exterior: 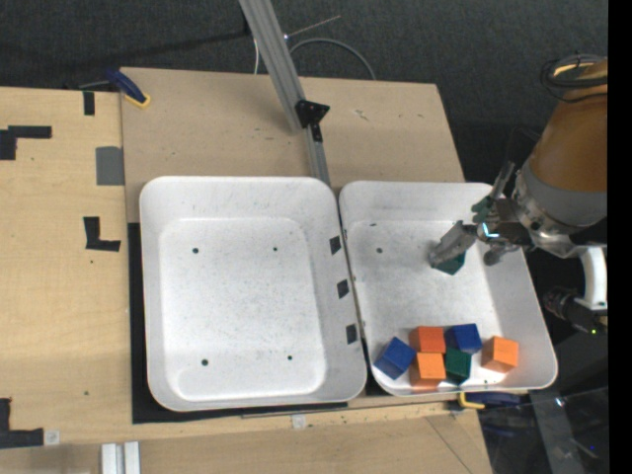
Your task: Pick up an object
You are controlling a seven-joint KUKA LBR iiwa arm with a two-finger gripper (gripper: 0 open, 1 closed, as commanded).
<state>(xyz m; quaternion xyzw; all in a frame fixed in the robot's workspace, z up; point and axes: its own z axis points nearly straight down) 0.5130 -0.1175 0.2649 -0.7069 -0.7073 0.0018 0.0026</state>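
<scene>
My gripper (462, 251) hangs over the upper middle of the right bin (513, 282), reaching in from the right. A small dark green block (452, 264) sits right at its lower left tip, partly covered by it; I cannot tell whether the block is held or just lies on the bin floor. Along the bin's front edge lies a cluster of blocks: a blue one (395, 356), an orange one (429, 340), another blue one (462, 338), a second orange one (430, 366), a green one (456, 364) and a third orange one (502, 353).
The left bin (237, 289) stands beside the right one, their rims touching in the middle. A grey metal rail (281, 62) slants down from the top to the bins' back edge. The arm's orange and grey body (573, 156) fills the right side.
</scene>
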